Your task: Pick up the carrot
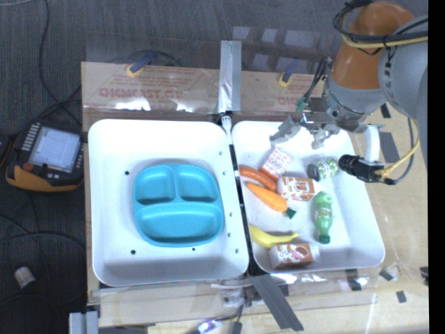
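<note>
Presently, camera view, single entry.

Item 1: gripper (pixel 304 132), hanging over the far part of the right bin (pixel 372 218). Fingers spread apart, one toward the left, one toward the right, nothing between them.

Item 2: carrot (pixel 267 197), the task's thing. Lies on the floor of the right bin near its left wall, just beside a reddish sausage-like piece (pixel 256 176) on its far side. Long axis runs on a slant, from upper left to lower right in the view, green stub at the lower-right end. It sits nearer the camera and a little left of the gripper, apart from it; a red-and-white packet (pixel 277 161) lies between the two. Judgement: the move turns on travelling toward the near-left and setting the fingers across that slanted axis, not along it.

Item 3: neighbours. Small carton (pixel 297 188) touching or just beside the carrot's right end; green bottle (pixel 322 215) further right; banana (pixel 270 236) and a brown packet (pixel 292 254) nearer the camera; dark can (pixel 322 168) to the right. Crowding on both flanks is a likely hazard for the fingers.

Item 4: left bin (pixel 111 186), holding a blue divided plate (pixel 179 204).

Item 5: surroundings. Bench of pale board, dark carpeted floor (pixel 83 19) with cables, a handheld pendant (pixel 45 155) at left.
</note>
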Controlling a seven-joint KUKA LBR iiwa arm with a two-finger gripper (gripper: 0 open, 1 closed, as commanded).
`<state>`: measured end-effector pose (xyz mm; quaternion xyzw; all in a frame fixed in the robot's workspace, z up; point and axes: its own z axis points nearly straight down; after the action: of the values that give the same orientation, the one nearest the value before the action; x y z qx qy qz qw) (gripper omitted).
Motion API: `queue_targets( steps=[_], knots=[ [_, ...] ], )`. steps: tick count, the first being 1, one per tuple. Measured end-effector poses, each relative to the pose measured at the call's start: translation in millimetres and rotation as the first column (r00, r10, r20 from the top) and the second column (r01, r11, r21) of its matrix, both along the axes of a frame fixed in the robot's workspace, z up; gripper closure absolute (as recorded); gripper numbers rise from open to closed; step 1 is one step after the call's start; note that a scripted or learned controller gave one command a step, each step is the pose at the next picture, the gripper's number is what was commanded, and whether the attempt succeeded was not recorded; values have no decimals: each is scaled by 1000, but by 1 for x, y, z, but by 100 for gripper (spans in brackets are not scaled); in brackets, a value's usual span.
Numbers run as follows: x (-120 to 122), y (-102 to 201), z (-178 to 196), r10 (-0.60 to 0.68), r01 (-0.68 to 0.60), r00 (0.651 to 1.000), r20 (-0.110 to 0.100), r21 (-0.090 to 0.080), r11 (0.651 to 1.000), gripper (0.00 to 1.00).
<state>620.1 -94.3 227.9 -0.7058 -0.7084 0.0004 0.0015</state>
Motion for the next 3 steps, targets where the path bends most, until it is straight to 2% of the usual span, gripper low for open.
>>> queue_targets(
  steps=[1, 2, 3],
  knots=[
    [35, 5, -45, -5, 5, 1000, 0, -5, 1000, 0],
    [-63, 10, -44, 197, -197, 980, 0, 0, 980, 0],
    [-115, -6, -104, 79, -79, 997, -2, 1, 997, 0]
  ],
)
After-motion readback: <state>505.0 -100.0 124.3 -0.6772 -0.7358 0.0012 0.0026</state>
